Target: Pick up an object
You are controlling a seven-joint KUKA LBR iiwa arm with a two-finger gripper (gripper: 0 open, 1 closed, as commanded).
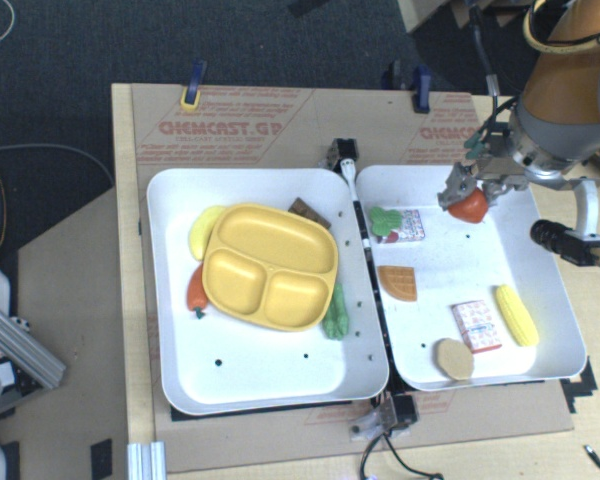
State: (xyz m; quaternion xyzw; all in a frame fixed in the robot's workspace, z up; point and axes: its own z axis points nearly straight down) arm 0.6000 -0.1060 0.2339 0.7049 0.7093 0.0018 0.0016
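A grey robot arm with an orange band reaches in from the right over two shallow white bins set side by side on a brown board. Its two-finger gripper [470, 196] hangs above the far part of the right bin [550, 298], fingers closed on a small red tomato-like toy [469, 206] held clear of the bin floor.

Lying in the right bin are a green leafy toy [384, 220] touching a small printed packet [410, 225], an orange waffle-like wedge [398, 283], a pink-and-white carton [477, 325], a yellow corn cob [516, 314] and a tan round biscuit [455, 358].

The left bin [180, 368] holds a yellow divided plastic tray [270, 265], with a yellow banana-like piece [203, 230], a red-orange pepper [197, 292], a green vegetable [336, 313] and a brown item [308, 211] showing at its edges.
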